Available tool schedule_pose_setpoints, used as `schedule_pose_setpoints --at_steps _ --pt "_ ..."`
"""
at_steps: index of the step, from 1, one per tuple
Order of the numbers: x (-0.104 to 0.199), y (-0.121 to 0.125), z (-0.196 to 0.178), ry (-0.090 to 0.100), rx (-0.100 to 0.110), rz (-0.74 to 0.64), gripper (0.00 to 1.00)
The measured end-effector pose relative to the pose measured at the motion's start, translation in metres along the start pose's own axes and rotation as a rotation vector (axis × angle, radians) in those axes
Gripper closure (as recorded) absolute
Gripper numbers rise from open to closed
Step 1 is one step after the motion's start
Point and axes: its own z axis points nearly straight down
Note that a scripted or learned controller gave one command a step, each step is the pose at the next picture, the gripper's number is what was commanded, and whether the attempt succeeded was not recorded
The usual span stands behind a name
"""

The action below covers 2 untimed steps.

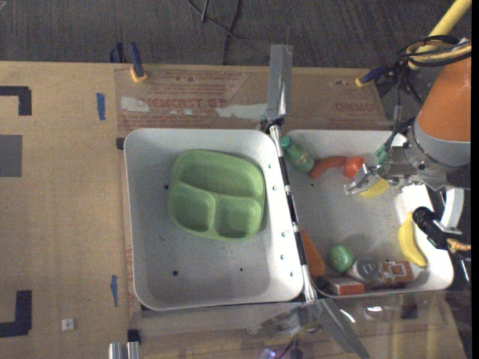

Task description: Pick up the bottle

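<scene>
Your bottle [297,155] lies in the right bin [352,223], up in its far left corner, tilted, with its cap toward the rail between the two bins and its green body touching or nearly touching that rail. Just beside it to the right you have an orange carrot-shaped piece [327,166] and then a small red-orange piece [353,166]. Your gripper [362,182] hangs over the far right part of that same bin, well apart from the bottle, with the red-orange piece and a yellow item [376,188] right under it; you cannot tell from this angle how it is set, and nothing is clearly shown in its grasp. The grey arm [441,137] with its orange band reaches in over the bin's right wall. Along the near side of the right bin you can see a green ball [340,257], a banana [409,243] by the right wall, a small box [388,272] and another orange carrot [313,254] lying along the left wall. In the left bin [150,260] a green divided tray [217,194] sits toward the far side, apart from the walls.
</scene>
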Motion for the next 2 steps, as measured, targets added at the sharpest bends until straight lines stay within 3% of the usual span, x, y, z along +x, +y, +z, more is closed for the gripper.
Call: schedule_pose_setpoints --at_steps 1,2 --pt "0.0 -0.029 0.124 -0.003 -0.012 -0.254 0.0" --pt "0.019 -0.062 0.124 -0.005 -0.016 -0.144 0.0"
